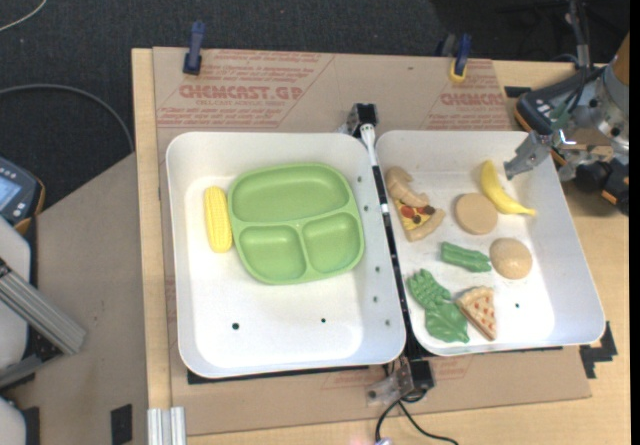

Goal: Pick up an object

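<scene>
The right bin holds several toy foods: a yellow banana, a pizza slice, a round tan bun, a second tan round piece, a green pod, a leafy green piece and an orange wedge. My gripper hangs over the bin's far right corner, just above and to the right of the banana. It holds nothing that I can see.
In the left bin lie a green divided plate and a yellow corn cob beside its left side. A black divider runs between the bins. Blue clamps pin the cardboard base.
</scene>
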`<state>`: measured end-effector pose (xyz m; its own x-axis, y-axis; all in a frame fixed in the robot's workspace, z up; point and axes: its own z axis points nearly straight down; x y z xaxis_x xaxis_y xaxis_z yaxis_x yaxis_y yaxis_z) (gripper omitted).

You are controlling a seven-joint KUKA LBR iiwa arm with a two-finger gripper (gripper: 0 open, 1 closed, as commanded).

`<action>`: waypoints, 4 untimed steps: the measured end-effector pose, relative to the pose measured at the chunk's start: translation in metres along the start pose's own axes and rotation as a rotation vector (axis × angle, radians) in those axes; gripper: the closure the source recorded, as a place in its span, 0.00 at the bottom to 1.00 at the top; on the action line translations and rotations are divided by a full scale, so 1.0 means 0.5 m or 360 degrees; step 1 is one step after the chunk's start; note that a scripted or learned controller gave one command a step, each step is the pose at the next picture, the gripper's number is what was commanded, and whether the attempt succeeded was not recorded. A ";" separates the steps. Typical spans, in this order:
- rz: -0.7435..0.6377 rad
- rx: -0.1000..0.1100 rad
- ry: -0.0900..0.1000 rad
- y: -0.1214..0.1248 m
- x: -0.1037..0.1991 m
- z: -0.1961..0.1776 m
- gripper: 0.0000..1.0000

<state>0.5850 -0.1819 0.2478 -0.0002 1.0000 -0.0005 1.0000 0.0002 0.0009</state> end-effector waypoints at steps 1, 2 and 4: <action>0.0006 0.0022 0.0007 -0.062 -0.051 0.286 0.00; 0.0002 -0.0003 -0.0002 -0.053 -0.050 0.247 1.00; -0.0006 0.0000 0.0005 -0.193 0.245 0.048 1.00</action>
<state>0.4884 -0.0595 0.2235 -0.0038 1.0000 0.0025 1.0000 0.0038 0.0009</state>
